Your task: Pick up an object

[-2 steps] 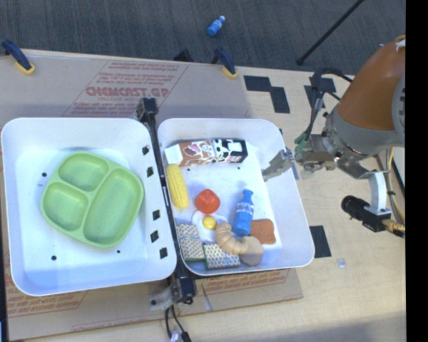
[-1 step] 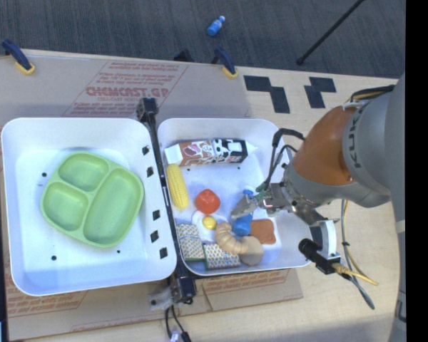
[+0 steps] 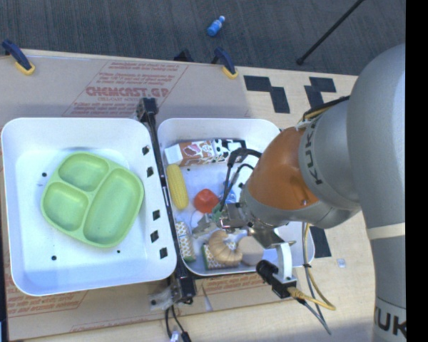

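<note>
The right bin (image 3: 221, 128) holds a yellow corn cob (image 3: 177, 187), a red tomato-like piece (image 3: 205, 200), a brown and white carton (image 3: 204, 151) along the back wall, a tan bread roll (image 3: 225, 251) near the front, and a small packet (image 3: 185, 244). My gripper (image 3: 228, 231) reaches down into this bin from the right, just above the bread roll and to the right of the red piece. The wrist and orange band hide its fingers.
The left bin (image 3: 21, 262) contains a green divided plate (image 3: 93, 198). A black divider with clips (image 3: 155, 184) runs between the bins. Blue and yellow clamps (image 3: 18, 57) hold the cardboard base. The arm's bulk covers the right bin's right half.
</note>
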